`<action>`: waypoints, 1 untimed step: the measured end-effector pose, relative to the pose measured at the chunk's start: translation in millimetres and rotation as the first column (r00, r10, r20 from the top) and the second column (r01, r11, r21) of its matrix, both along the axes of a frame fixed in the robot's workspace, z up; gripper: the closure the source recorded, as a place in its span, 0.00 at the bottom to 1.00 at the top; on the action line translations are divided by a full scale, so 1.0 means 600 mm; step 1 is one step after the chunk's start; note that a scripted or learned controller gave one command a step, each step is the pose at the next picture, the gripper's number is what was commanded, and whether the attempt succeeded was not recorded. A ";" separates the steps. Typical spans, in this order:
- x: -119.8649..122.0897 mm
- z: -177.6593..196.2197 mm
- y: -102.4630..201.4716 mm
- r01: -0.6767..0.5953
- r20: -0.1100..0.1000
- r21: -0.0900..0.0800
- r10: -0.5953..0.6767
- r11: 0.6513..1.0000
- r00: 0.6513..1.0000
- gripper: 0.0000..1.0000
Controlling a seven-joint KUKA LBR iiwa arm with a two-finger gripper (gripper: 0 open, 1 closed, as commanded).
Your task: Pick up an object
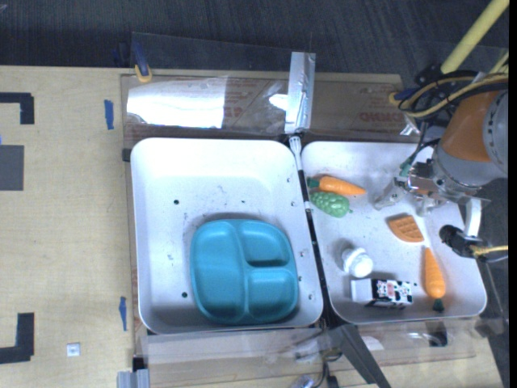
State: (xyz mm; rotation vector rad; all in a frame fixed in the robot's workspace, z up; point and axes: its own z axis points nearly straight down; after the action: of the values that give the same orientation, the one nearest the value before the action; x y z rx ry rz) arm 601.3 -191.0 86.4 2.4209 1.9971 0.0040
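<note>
Two bins (161,168), one tray (242,280), two carrots (341,187).

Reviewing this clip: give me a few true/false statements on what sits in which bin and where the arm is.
1. The blue tray lies in the left bin. True.
2. Two carrots lie in the right bin. True.
3. The white bottle is in the left bin. False: it is in the right bin.
4. The end effector is over the left bin. False: it is over the right bin's far right part.
5. The green vegetable lies beside a carrot. True.
</note>
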 end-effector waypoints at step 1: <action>-0.100 0.081 -0.038 -0.051 -0.003 0.005 0.051 0.999 0.999 0.00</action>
State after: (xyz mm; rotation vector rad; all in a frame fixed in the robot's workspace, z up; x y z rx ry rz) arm 541.6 -213.8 135.1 2.3733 2.0626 0.0055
